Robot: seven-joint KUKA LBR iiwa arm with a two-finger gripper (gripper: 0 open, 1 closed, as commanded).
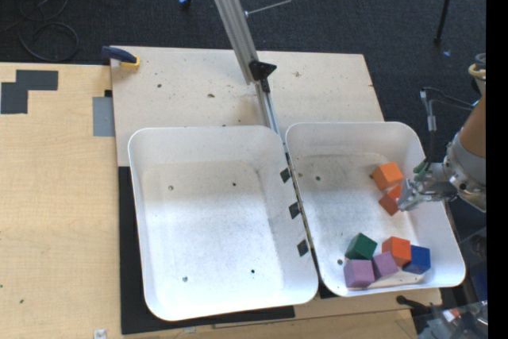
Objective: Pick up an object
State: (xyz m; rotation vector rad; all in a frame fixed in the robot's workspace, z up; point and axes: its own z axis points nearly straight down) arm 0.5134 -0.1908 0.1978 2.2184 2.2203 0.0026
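Note:
The right bin (341,140) holds several blocks. An orange cube (387,174) lies near its right wall, with a darker red-brown block (390,201) just below it. Near the front sit a green block (362,246), a purple block (359,273), a second purple block (385,263), an orange-red block (398,248) and a blue block (419,258). My gripper (406,198) reaches in over the right rim, its tip low beside the red-brown block and under the orange cube. No block can be seen between its fingers.
The left bin (159,163) lies beside the right one, parted by a divider with black clips (294,209). A slanted metal pole (234,20) rises behind the bins. A pale flat piece (401,279) lies under the front blocks.

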